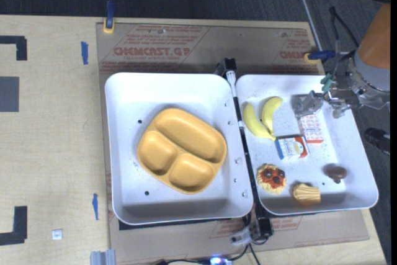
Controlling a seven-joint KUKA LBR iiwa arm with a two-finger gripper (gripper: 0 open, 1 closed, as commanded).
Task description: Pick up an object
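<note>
The claw (pixel 308 102) hangs just above a flat box (pixel 312 128); I cannot tell its state. The box looks light and stiff; pinch its thin sides

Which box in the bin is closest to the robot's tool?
The red-and-white patterned box, right beside the tool. The small blue-and-orange carton lies farther away, toward the bin's middle.

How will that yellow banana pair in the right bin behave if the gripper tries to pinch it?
The banana pair looks like smooth, glossy toy fruit, so it is probably stiff, light and slippery. Its curved, rounded sides may pivot or slide against the right bin floor rather than stay put.
</note>
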